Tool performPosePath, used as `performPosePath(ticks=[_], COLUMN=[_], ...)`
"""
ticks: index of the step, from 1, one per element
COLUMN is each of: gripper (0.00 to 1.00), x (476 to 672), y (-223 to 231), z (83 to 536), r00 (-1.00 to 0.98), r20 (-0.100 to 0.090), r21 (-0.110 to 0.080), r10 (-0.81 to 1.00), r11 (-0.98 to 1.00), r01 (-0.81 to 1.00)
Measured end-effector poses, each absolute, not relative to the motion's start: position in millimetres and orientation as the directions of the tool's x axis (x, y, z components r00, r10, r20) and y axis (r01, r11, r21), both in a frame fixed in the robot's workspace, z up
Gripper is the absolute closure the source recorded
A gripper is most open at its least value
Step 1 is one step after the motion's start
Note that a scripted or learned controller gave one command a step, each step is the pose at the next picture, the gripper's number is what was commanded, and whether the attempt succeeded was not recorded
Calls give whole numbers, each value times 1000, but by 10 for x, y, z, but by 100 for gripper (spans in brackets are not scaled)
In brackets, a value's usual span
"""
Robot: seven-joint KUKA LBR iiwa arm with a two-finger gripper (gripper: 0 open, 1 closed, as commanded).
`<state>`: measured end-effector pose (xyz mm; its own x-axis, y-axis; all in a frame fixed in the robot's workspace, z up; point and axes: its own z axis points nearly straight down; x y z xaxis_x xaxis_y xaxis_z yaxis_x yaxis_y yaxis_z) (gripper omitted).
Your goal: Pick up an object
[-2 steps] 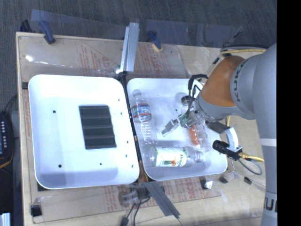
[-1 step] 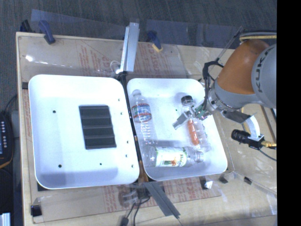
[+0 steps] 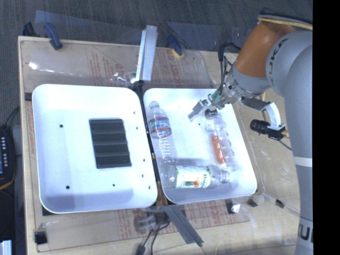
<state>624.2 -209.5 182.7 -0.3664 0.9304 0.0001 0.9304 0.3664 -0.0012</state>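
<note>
My gripper (image 3: 204, 111) hangs over the upper part of the right bin (image 3: 180, 97), just above the cap end of a clear bottle with orange contents (image 3: 219, 142). Its fingers (image 3: 195, 112) stand open with nothing between them. A clear water bottle with a blue-and-red label (image 3: 160, 130) lies along the bin's left side. A bottle with a green-and-white label (image 3: 194, 177) lies across the bin's near end.
The left bin (image 3: 53, 116) holds a black ridged block (image 3: 110, 143). A metal bar (image 3: 145, 54) stands up behind the gap between the bins. Blue clamps (image 3: 52, 35) sit on the bench's far edge. A black cable fitting (image 3: 265, 127) juts out beside the right bin.
</note>
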Motion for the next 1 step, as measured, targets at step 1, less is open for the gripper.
performPosePath(ticks=[1], gripper=[0], x=[5859], y=[-2092], z=[1715], r00=[-405], r20=[2], r21=[-2], r10=[914], r11=[405], r01=[914])
